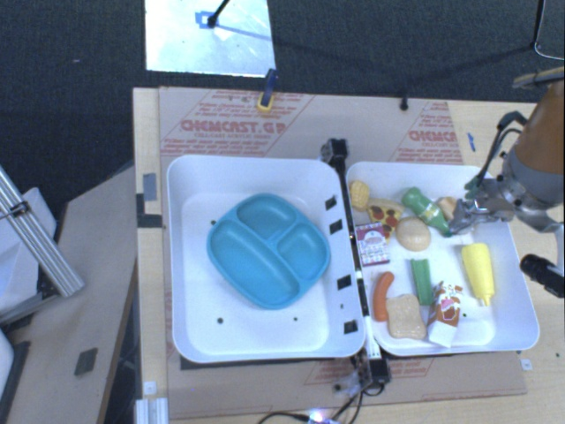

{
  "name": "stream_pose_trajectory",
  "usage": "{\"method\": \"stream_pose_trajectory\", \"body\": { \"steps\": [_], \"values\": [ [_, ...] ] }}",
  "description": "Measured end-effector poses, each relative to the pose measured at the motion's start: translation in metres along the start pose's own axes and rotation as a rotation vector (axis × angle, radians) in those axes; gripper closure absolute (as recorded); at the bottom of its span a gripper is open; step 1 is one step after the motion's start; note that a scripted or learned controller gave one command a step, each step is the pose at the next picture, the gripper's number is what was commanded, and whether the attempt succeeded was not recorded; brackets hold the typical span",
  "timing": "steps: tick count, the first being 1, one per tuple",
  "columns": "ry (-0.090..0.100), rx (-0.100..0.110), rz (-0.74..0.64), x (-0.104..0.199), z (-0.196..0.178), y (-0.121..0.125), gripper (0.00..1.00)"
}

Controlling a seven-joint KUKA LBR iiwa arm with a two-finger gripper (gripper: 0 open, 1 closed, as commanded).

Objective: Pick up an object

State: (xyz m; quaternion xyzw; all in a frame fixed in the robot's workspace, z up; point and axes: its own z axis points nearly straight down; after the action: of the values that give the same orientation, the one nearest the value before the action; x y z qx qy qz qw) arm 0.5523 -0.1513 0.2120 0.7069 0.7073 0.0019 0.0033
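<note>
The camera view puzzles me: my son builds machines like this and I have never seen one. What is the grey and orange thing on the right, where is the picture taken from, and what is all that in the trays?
The picture comes from one fixed camera above a bench, looking down at a slant. The grey and orange thing is a robot arm reaching in from the right. At its end is a gripper, a two-finger claw for picking things up; it sits low over the right bin, but I cannot tell whether it is open or gripping anything. The left bin holds a blue divided plate. The right bin holds toy food: a green bottle near the gripper, a round bun, a yellow corn cob, a carrot, a slice of bread, a green stick and a small red box.
</note>
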Motion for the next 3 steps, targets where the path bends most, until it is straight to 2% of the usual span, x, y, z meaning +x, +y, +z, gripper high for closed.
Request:
{"method": "stream_pose_trajectory", "body": {
  "steps": [1,2,3],
  "values": [
    [0.001,0.003,-0.003,0.0,-0.013,0.001,1.0],
    [0.004,0.006,-0.008,0.049,-0.006,0.001,1.0],
    [0.005,0.008,-0.009,0.107,0.001,-0.012,1.0]
  ]
}}
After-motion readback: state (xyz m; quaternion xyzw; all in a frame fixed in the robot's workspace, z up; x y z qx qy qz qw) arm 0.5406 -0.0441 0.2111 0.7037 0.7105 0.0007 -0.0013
